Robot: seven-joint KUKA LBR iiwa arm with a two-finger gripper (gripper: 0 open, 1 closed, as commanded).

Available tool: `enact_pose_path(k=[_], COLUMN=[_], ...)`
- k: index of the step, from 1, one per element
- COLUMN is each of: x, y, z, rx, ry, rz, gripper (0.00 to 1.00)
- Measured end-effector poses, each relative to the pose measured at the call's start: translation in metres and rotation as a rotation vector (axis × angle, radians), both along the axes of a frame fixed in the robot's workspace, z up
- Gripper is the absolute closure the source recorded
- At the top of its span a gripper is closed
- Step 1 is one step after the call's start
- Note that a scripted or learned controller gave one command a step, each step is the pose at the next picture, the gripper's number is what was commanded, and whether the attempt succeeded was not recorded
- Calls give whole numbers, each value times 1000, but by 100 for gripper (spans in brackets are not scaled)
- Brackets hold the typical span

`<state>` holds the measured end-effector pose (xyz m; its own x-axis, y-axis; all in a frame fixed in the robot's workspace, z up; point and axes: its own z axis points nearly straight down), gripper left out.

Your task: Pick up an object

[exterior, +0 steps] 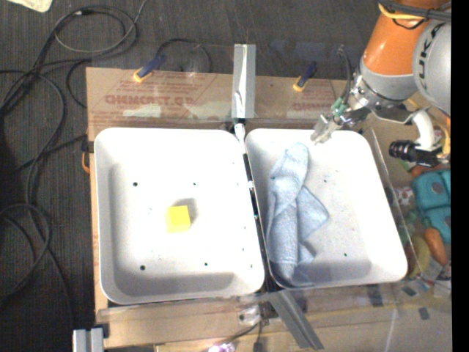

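Cloth (294, 205), pale blue and crumpled, lies in the right bin (366, 196), stretched in a long rumpled strip from the bin's far middle down to its near left corner, where it bunches against the wall beside the divide between the two bins. Its far end rises in a narrow fold just below the hand (323, 132). In the left bin (132, 160) a small yellow block (179, 218) sits alone near the middle, well apart from the cloth and from every wall.

Grey arm (410, 42) with its orange band reaches in from the upper right. The hand hangs over the far rim of the right bin, tilted so its tip points down and left toward the cloth's far end. The tip is near that fold but looks apart from it, and nothing shows between the fingers. Whether they are spread or pressed together is too small and blurred to tell.

Both bins rest side by side on a counter (99, 108) covered by a brown cardboard sheet with faded red print along its far edge. A grey metal strip (243, 79) stands upright at the far side, on the line between the bins, with a blue and yellow clamp (149, 68) to its left. Black cables (44, 123) loop over the dark floor at the left. Coloured objects (432, 196) crowd the right edge beyond the right bin.
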<state>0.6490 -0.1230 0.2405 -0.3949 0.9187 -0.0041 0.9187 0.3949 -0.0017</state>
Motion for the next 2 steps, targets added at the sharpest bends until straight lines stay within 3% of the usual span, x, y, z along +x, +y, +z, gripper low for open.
enact_pose_path(k=[1,2], x=[0,-8], y=[0,-42], z=[0,-52], rx=[0,0], ry=[0,1], rz=[0,-18], gripper=[0,0])
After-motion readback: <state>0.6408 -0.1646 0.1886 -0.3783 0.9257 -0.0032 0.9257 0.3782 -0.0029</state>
